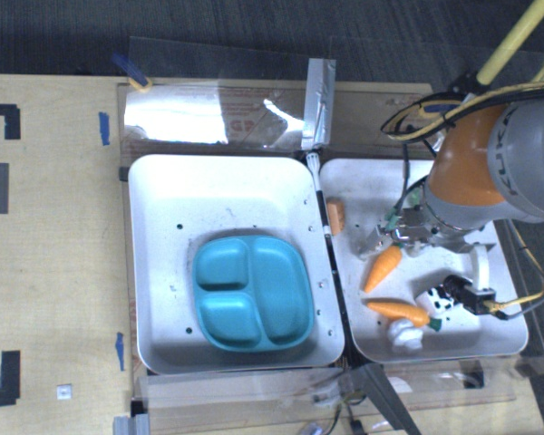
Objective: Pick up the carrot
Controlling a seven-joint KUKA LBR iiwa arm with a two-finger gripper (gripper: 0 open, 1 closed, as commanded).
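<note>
Wooden bench (45, 270), two white bins (163, 188); fingers (401, 236) at carrot (382, 268), grip indiscernible.

The arm (499, 166) runs off the right edge, so its base is cut off. Its wrist covers the far right part of the right bin (354, 329). The small black-and-white toy (438, 304) beside the lower carrot (397, 310) is too small to identify.
</note>
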